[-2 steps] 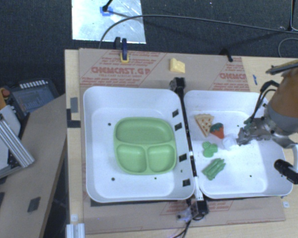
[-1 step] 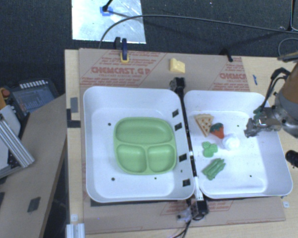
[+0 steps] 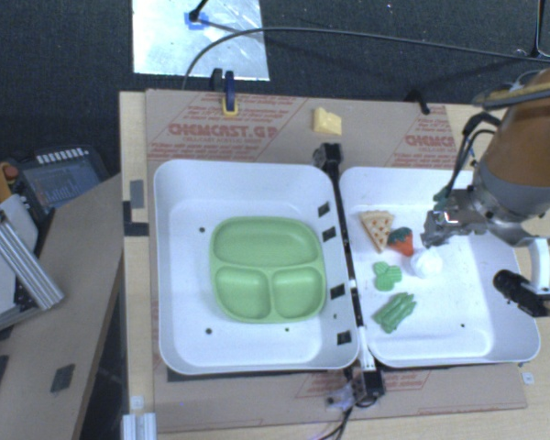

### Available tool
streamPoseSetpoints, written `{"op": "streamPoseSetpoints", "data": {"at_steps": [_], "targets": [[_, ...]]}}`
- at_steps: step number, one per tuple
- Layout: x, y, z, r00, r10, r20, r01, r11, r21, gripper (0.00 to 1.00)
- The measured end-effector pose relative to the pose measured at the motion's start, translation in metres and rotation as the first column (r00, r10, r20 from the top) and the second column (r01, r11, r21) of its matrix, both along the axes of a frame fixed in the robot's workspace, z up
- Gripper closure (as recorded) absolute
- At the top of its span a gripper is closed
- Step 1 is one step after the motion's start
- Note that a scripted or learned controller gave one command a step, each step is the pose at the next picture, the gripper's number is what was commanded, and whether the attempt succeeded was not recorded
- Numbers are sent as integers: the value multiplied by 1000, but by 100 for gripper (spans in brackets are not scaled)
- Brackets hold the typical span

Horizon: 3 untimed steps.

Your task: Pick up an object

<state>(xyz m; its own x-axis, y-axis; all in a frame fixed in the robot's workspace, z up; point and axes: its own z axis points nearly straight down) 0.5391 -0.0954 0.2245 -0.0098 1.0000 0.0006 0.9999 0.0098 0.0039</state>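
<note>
Down at the front, a little bunch of dark wires point(image 3: 353, 394) sits where the two bins meet, on the edge of the flat brown cardboard sheet point(image 3: 257, 128) with red letters.

Far to the left, a silver metal bar point(image 3: 14, 255) lies at a slant on a tan table. Just behind it is a dark grey box with buttons point(image 3: 60, 181).

Next comes the shallow white left bin point(image 3: 165, 246). A light green plastic tray with three parts point(image 3: 267, 269) lies flat in the middle of it. Behind this bin, a small blue and yellow clamp point(image 3: 227, 94) sits on the cardboard, and a shiny silver sheet point(image 3: 200, 26) lies on the dark floor.

A pale yellow toy block point(image 3: 327, 121) rests on the cardboard, behind the spot where the bins touch.

The shallow white right bin point(image 3: 481, 324) holds the toys. On its left side are a tan toy pizza slice point(image 3: 376, 228) and a red and orange toy point(image 3: 401, 240) touching it. Nearer the front are a small round green toy point(image 3: 386, 276) and a long green toy bunch point(image 3: 395, 311). A small white round toy point(image 3: 428, 264) lies just right of the red one.

The grey arm with the orange band point(image 3: 527, 149) reaches in from the right. Its gripper point(image 3: 437, 230) is low, just above the white toy and beside the red one. You cannot tell if it is open or closed, or if it has hold of anything.
</note>
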Motion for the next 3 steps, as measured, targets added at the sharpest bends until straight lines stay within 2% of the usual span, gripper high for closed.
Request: {"op": "streamPoseSetpoints", "data": {"at_steps": [1, 3], "targets": [[-4, 58, -8, 1000, -1, -3, 1, 1000, 1, 100], [-12, 148, 2, 1000, 0, -3, 0, 1000, 1, 100]]}}
